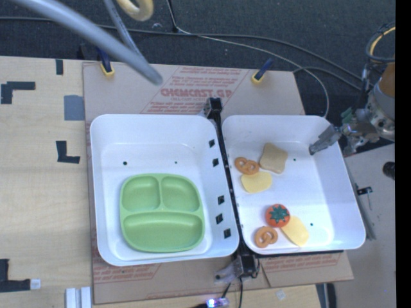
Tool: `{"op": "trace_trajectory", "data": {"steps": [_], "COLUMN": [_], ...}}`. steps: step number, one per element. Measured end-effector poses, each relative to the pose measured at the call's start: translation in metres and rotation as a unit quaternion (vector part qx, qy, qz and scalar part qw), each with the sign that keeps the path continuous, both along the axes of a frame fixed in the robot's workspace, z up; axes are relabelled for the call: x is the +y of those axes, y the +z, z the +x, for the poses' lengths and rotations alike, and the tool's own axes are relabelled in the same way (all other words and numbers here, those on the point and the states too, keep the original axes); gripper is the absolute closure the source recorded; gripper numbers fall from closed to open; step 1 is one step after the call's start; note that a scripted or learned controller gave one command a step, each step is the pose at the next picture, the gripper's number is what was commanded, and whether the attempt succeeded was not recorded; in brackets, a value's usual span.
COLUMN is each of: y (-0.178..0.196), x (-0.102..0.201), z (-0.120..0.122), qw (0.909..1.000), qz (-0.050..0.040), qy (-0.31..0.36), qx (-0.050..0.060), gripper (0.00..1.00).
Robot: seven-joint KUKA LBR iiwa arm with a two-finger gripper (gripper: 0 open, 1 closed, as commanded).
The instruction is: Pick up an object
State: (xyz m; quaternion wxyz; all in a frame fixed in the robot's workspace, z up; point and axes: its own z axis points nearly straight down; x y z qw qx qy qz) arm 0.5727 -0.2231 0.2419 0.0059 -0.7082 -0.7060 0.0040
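The right bin [334, 191] holds several toy foods. A tan bread slice [274, 158], a pretzel [246, 165] and a pale yellow piece [257, 183] lie near its upper left. Toward the front are a red tomato [278, 215], a second pretzel [266, 237] and a yellow wedge [296, 231]. My gripper [320, 144] reaches in over the bin's upper right rim. It is well to the right of the bread slice and touches none of the foods.
A green divided plate [162, 212] lies in the left bin [103, 172]. A black divider with clips [221, 185] runs between the bins. Cables [257, 43] cross the dark floor behind, and a grey hose [83, 24] crosses the upper left.
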Motion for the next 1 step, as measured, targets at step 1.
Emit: {"op": "trace_trajectory", "data": {"steps": [1], "y": [0.0082], "x": [0.0007], "z": [0.0026], "qw": [1.0], "qz": [-0.0018], "qy": [0.002], "qx": [-0.007], "gripper": [0.0]}}
